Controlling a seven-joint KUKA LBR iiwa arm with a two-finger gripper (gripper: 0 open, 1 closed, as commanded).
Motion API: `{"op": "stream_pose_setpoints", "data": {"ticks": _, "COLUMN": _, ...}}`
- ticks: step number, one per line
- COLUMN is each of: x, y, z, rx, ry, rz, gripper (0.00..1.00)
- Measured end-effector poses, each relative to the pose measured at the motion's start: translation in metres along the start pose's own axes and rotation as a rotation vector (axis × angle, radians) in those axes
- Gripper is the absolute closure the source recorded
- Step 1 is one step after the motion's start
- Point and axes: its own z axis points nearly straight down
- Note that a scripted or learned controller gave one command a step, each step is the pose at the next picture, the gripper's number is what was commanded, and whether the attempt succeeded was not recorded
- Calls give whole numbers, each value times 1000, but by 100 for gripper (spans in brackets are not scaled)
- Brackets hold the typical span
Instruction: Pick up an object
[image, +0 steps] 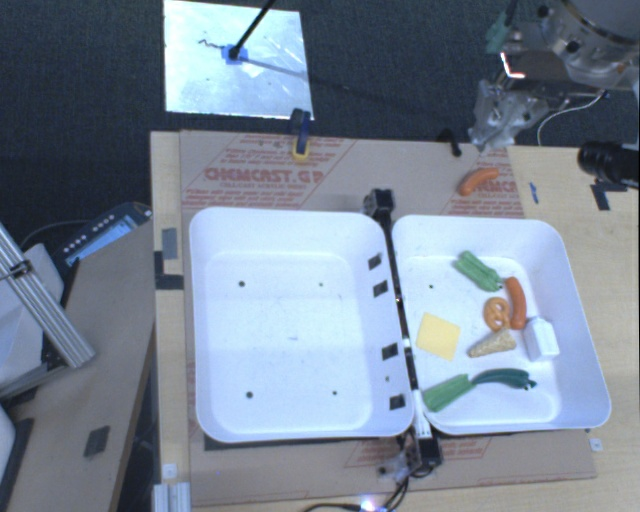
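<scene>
Objects for picking lie in the right bin (575, 300), eight in all. Green pepper-like piece (477, 270) sits toward the bin's upper middle. Just right of it and lower, an orange sausage (516, 301) lies upright along the view, touching or nearly touching a small pretzel (495, 314) on its left. White block (541, 338) rests near the right wall. Tan wedge (493, 345) lies just left of the block, below the pretzel. Yellow square (438, 335) lies flat near the bin's left wall. Along the bottom: a light green piece (446, 392) angled up to the right, its end meeting a dark green curved piece (503, 378).

Left bin (290, 330) adjoins the right one, joined along a black-clipped seam.

One more orange sausage (478, 181) lies outside the bins, on the cardboard sheet (262, 172) covering the surface, above the right bin's top edge.

Hand (494, 126) hangs at upper right, over the back edge of the surface, well apart from the bin contents and near the stray sausage, above it in the view. Cannot tell whether its fingers are spread or pressed together; detail there is blurred and cluttered with cable. Nothing visibly between them.

Yellow-and-blue clamp (300, 135) sits at the cardboard's top edge. Shiny sheet (237, 60) lies on the dark floor beyond.
</scene>
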Motion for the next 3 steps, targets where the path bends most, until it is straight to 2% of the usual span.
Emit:
{"op": "stream_pose_setpoints", "data": {"ticks": 1, "x": -2, "y": 37, "z": -15, "rx": -6, "ry": -3, "rz": 4, "gripper": 100}}
{"op": "stream_pose_setpoints", "data": {"ticks": 2, "x": -7, "y": 90, "z": -14, "rx": -5, "ry": -4, "rz": 6, "gripper": 100}}
{"op": "stream_pose_setpoints", "data": {"ticks": 3, "x": 22, "y": 16, "z": -14, "rx": -1, "ry": 0, "rz": 0, "gripper": 100}}
